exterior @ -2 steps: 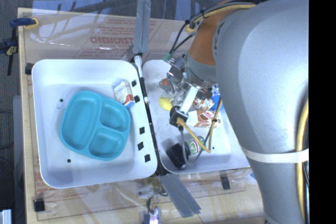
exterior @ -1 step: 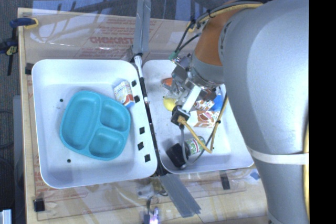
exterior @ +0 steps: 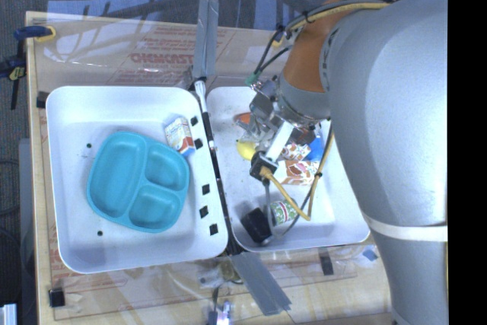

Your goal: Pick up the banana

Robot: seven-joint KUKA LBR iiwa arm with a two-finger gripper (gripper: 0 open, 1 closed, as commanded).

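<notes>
1. In the right bin (exterior: 319, 238), towards its left wall and about halfway along it, lies the banana (exterior: 245, 149). Only a short yellow stretch of it shows; the rest is hidden under the robot's wrist.
2. The gripper (exterior: 259, 132) hangs low in that same bin, just above and slightly right of the visible yellow piece. The two are so close that it cannot be told whether they touch.
3. It cannot be told whether the gripper is spread or closed, because the wrist hardware covers its tip from this angle. Nothing can be seen gripped in it.
4. An orange item (exterior: 243, 119) lies just beyond the banana on the far side. A red-and-white packet (exterior: 298, 167) lies to the banana's right, partly under the arm (exterior: 396, 110).
5. Near the front wall of the right bin a green-labelled can (exterior: 283, 212) lies with a black object (exterior: 256, 225) just beside it on the left. Both are well apart from the banana.
6. The left bin (exterior: 68, 240) holds a blue divided plate (exterior: 138, 180), with a small carton (exterior: 178, 135) just beside its far right corner.
</notes>
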